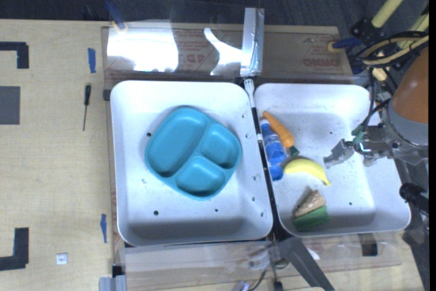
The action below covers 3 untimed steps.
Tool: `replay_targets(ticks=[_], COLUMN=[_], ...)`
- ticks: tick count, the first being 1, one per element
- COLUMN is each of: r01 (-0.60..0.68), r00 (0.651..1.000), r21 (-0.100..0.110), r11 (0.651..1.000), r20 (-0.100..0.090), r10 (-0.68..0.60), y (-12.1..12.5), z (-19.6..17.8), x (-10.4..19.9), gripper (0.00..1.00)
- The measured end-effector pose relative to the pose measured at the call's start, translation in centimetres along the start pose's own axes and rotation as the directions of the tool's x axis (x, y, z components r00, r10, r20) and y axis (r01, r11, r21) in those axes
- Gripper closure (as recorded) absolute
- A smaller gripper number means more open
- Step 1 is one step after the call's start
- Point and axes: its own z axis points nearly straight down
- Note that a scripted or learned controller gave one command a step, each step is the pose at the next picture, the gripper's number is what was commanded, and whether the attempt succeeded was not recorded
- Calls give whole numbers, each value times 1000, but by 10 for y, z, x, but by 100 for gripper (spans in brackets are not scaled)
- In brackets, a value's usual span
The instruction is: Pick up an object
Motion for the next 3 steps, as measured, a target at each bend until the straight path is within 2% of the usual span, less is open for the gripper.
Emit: replay_targets(ticks=[1,2,3], r01=[99,97,97], r00=[995,995,995], r21=[-11,-16,-14], r11=[995,995,995], r20=[4,5,5], r10=[-98,-97,-97], y=[12,14,13], z=[104,93,93], x=[8,8,8], gripper=[0,100,0])
